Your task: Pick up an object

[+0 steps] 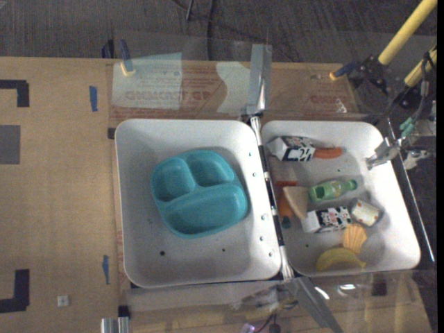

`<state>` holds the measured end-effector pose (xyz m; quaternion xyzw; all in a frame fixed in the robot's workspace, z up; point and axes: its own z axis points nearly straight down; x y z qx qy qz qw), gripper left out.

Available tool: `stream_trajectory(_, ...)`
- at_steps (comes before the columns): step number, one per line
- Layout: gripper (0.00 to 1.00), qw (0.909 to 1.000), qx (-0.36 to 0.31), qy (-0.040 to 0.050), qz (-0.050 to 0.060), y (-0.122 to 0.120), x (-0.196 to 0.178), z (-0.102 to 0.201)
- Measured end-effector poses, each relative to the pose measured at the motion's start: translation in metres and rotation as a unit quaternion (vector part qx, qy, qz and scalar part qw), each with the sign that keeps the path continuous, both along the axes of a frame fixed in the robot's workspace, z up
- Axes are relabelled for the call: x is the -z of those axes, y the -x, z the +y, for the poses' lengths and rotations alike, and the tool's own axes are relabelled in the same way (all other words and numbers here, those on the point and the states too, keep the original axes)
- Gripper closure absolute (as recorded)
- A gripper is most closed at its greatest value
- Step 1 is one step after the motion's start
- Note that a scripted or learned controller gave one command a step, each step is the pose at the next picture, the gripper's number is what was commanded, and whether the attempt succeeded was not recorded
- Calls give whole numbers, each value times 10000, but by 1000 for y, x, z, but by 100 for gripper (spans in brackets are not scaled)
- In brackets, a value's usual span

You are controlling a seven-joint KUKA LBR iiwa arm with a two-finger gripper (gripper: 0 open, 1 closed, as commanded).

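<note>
So the thing closest to the claw is the green bottle (333, 188), and it's lying on its side in the right bin (392, 238), roughly in the middle of the bin floor. Its long axis runs pretty much left to right across the bin, tipped up a touch at the right end. It's see-through green with a paler band around the middle, and I can't really tell which end is the cap.

The claw (380, 158) sits up by the right edge of that bin, closer to the far right corner. The bottle is to its left and a bit nearer the front edge, clearly apart from it with bare white floor between them. I honestly can't tell if the claw is open or closed, since it's just a small greyish blur at this angle.

Just in front of the bottle there's a cow-print carton (327, 218), and a tan wedge (295, 201) sits at its left end. Another black-and-white carton (291, 148) and an orange stick-like thing (327, 152) lie along the far edge. An orange shell shape (354, 237) and a yellow piece (338, 259) are near the front edge.

The left bin (139, 245) holds a teal divided plate (200, 191).
</note>
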<state>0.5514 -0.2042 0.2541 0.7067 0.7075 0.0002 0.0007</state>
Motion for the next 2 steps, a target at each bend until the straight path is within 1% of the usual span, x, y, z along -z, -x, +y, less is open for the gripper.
stream_trajectory(1, 0, 9988, -485, -2, 2, -36, 138, -4)
stream_trajectory(2, 0, 9968, -796, 0, -16, -86, 165, -7)
